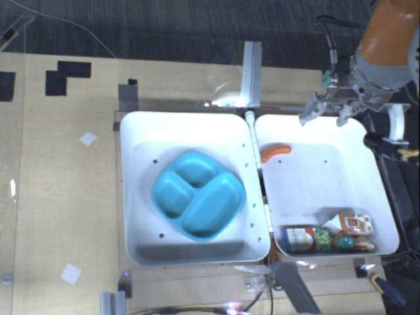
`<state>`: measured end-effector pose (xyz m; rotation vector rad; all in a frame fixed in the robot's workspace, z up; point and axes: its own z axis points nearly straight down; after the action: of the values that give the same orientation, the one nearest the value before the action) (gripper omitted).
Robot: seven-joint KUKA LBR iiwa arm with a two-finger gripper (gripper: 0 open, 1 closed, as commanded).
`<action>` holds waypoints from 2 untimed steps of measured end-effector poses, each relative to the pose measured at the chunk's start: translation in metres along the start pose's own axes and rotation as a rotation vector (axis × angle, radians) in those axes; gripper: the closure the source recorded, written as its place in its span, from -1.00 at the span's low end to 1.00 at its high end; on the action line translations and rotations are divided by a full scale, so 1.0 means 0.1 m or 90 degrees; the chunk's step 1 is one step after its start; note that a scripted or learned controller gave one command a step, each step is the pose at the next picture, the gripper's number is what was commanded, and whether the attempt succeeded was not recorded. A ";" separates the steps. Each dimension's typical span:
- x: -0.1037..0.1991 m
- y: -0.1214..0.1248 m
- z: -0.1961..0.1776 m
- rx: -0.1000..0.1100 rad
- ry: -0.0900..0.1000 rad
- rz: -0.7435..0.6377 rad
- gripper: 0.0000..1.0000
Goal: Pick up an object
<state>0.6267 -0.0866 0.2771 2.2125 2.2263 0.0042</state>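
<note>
While the end effector (326, 112) hangs open over the right bin's (328, 182) far edge, gripping nothing, a jar (300, 239), green balls (333, 240) and a carton (355, 224) crowd its near wall. Left bin (138, 195): blue divided tray (197, 193). Farther back, an orange carrot (275, 151) lies by the divider.

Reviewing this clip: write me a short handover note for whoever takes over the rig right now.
Hand: open, holding nothing, over the far rim of the right bin.
Right bin: orange piece near the divider; a jar, two green balls and a small carton crowded along the near wall.
Left bin: blue sectioned tray.
Done: nothing picked.
Left: descend, grasp one object, lift. The orange piece lies apart, probably the easiest target.
</note>
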 end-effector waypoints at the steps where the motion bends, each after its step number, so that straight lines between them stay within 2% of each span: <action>1: -0.53 -0.53 1.49 0.001 0.000 0.057 -1.00; 2: -0.31 -0.28 1.06 -0.001 0.000 -0.062 -1.00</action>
<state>0.5994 -0.1175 0.1710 2.1006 2.3301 0.0053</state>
